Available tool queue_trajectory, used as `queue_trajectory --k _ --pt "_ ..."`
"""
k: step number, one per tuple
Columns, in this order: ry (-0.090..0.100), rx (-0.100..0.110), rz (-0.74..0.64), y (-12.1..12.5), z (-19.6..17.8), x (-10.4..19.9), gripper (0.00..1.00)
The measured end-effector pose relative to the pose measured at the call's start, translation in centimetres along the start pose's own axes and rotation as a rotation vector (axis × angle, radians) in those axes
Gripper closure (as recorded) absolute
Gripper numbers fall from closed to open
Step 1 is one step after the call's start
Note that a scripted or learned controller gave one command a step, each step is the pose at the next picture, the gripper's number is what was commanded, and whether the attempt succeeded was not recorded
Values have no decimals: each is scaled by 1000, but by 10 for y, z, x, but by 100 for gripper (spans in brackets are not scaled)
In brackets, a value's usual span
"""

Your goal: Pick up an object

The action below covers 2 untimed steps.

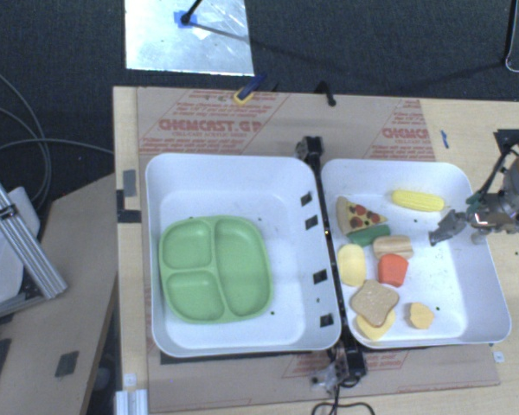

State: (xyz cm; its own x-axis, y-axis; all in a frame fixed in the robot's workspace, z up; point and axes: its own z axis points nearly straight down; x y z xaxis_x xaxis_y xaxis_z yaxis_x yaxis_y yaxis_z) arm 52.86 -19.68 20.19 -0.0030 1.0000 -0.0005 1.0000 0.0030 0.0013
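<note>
White right bin [480, 314], gripper [445, 229] at three o'clock, grip state impossible to tell, empty over bare floor; hazard: toy food [382, 258] packed touching, likely nudging neighbours.

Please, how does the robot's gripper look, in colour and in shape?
The gripper is a small grey metal part with dark, thin fingers. Behind it sits a pale grey wrist block with a small green mark and a red dot. Thin dark rods or cables rise above it toward the right edge.
</note>
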Motion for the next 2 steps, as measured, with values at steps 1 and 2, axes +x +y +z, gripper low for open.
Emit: queue_trajectory --k 1,2 --pt "7 8 -8 -6 97 88 0" --pt "3 4 2 -43 119 113 0"
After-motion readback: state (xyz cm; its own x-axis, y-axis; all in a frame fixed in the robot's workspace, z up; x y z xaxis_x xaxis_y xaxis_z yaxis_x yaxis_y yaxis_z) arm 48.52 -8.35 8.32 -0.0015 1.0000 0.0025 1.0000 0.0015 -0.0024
